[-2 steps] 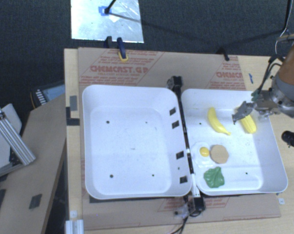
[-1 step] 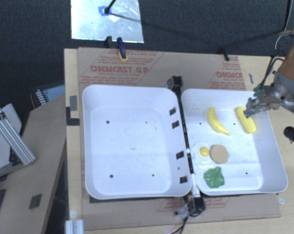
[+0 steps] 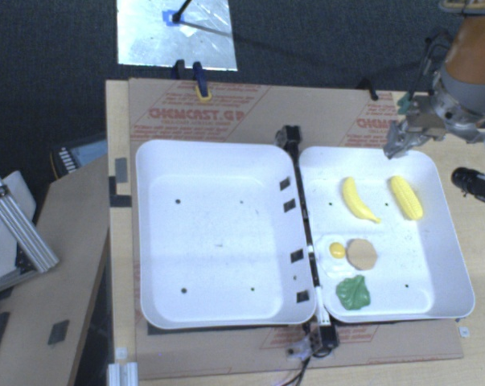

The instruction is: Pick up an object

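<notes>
A yellow banana and yellow corn cob lie side by side, slightly apart, in the right bin, both slanted.

Two shallow white bins are set side by side on a brown cardboard sheet printed with red lettering. The left bin and the right bin are joined along their shared edge by a row of dark clips. A black fitting is seen at the far end of this seam, and a cluster of wires at the near end. A reflective metal plate is laid on the dark floor beyond the cardboard, with a small blue mark on it. A blue and yellow clamp is fixed at the cardboard's far edge. An aluminium extrusion is visible at the left.
</notes>
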Controlling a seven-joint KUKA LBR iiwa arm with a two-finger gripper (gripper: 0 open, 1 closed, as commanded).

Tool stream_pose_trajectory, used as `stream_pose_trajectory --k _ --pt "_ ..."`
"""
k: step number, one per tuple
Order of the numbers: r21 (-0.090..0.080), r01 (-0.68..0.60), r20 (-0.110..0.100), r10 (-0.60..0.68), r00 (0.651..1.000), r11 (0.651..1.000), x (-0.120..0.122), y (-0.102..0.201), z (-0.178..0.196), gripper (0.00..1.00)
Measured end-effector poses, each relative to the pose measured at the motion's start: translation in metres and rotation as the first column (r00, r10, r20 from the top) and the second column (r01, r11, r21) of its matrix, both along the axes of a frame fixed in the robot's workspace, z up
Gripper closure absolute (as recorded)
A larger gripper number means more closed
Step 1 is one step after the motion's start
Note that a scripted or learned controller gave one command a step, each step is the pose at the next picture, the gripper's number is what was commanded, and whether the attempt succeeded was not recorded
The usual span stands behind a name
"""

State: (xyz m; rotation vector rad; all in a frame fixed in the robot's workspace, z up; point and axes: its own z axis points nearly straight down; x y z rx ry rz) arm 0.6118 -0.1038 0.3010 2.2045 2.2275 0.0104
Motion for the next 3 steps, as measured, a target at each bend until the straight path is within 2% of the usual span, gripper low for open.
stream_pose_trajectory --k 1,2,3 --pt "0.002 -0.002 0.004 0.002 1.000 1.000 -0.018 0.067 0.103 1.00" --pt "0.002 0.004 -0.010 -0.003 1.000 1.000 -0.061 0.085 0.088 1.00" --pt "0.000 0.012 -0.013 -0.012 1.000 1.000 -0.115 0.059 0.056 1.00"
